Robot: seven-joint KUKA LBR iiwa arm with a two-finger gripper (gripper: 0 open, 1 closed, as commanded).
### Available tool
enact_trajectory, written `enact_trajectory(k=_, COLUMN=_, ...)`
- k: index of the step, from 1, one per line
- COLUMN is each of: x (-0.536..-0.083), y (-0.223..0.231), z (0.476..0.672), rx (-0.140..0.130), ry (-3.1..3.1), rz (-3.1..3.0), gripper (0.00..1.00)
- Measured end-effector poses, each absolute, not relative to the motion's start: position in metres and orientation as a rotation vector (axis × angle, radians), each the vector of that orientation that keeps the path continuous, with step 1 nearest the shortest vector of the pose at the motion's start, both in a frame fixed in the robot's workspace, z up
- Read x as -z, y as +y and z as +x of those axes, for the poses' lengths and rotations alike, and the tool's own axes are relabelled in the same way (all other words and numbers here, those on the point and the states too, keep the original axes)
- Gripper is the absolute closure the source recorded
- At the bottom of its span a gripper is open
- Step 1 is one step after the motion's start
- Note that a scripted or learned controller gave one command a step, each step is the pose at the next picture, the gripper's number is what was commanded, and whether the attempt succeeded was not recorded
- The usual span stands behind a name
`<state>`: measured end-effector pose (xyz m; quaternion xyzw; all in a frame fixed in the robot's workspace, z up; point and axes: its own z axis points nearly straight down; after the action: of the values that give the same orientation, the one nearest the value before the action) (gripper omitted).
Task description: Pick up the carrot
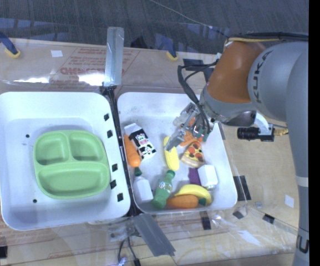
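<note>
The carrot [132, 152] is a short orange piece lying along the left wall of the right bin [148, 101], beside a black-and-white milk carton [141, 140]. My gripper [184, 134] hangs over the middle of that bin, to the right of the carrot and apart from it. Its fingers [173, 141] stand open, spread above a yellow banana [172, 158] and a pizza slice [193, 156]. An orange bit shows between the fingers; I cannot tell whether it belongs to the pizza slice.
The right bin also holds a green bottle [163, 189], a second banana [194, 190], an orange-brown roll [182, 201], a purple piece [194, 175] and white blocks [208, 175]. The left bin [15, 204] holds a green divided plate [70, 163].
</note>
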<state>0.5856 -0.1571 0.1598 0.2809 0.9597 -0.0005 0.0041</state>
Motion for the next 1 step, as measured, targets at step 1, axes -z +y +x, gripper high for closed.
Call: enact_trajectory(k=1, x=-0.091, y=-0.1897, z=0.5517, rx=0.001, ry=2.997, rz=0.948, gripper=0.0)
